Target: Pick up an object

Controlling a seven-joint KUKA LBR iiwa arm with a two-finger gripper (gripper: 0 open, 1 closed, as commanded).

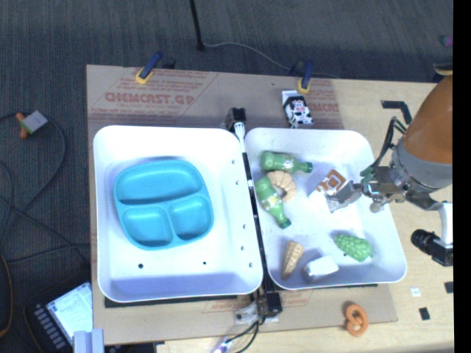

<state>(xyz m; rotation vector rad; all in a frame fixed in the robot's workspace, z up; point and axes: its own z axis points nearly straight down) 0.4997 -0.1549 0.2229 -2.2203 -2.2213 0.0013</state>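
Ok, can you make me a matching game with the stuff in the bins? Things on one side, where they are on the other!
Things:
1. blue divided tray
2. ice cream cone
3. orange pretzel
4. gripper

Places:
A. on the bench, outside the bins
B. over the right bin
C. in the left bin
D. near the right bin's front edge

Pairs: 1-C, 2-D, 3-A, 4-B
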